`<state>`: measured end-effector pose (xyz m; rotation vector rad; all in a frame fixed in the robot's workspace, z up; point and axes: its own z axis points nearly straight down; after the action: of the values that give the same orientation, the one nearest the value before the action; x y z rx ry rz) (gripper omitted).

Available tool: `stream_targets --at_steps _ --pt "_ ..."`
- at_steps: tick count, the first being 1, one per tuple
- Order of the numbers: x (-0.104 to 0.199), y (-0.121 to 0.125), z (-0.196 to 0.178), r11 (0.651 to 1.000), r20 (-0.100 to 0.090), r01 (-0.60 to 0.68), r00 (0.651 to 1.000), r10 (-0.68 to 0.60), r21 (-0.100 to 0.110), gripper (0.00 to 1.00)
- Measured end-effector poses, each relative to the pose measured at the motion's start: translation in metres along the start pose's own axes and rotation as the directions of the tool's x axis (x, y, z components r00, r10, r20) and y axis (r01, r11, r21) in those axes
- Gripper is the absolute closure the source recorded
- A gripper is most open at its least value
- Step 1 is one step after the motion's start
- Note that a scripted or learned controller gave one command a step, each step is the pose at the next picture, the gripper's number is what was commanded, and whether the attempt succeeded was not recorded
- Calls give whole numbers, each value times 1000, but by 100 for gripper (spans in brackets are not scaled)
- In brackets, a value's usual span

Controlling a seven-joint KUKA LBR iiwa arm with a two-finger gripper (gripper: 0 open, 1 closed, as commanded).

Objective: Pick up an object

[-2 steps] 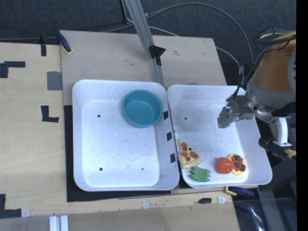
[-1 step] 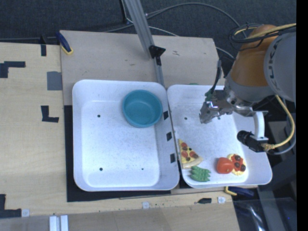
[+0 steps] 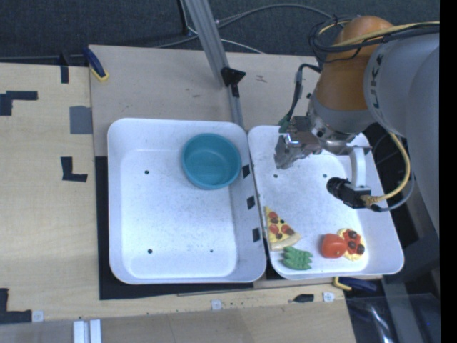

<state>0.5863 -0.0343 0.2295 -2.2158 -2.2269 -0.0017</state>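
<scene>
Bench (image 3: 171,84) of pale wood takes up most of the view, bearing two shallow white bins side by side. Next in bulk comes the grey arm (image 3: 407,77), entering from three o'clock, its orange band (image 3: 350,56) sitting above the wrist. The left bin (image 3: 136,220) is the larger tray, and the right bin (image 3: 321,191) touches it along one edge.

Inside the left bin, toward one o'clock of its floor, rests a round teal bowl (image 3: 211,161), smooth-walled, upright and hollow side up, near the bin's far right corner. The gripper (image 3: 287,151) hangs over the right bin's eleven o'clock corner, metallic and pointing down; nothing shows between its fingers, and how wide they stand cannot be made out (they blur into the wrist hardware).

Small toys cluster at the right bin's six o'clock edge: a pizza slice (image 3: 278,229) with red dots at seven o'clock, a red and yellow piece (image 3: 343,244) at five o'clock, and a green leafy piece (image 3: 297,259) just beside the pizza slice, nearest the rim. All of them lie well apart from the gripper.
</scene>
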Motion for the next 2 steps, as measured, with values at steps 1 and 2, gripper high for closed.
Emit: stream_targets --at_steps 1,2 --pt "44 26 11 1000 0 -1 1000 1 2 100" --pt "83 51 14 1000 0 -2 1000 2 1 100"
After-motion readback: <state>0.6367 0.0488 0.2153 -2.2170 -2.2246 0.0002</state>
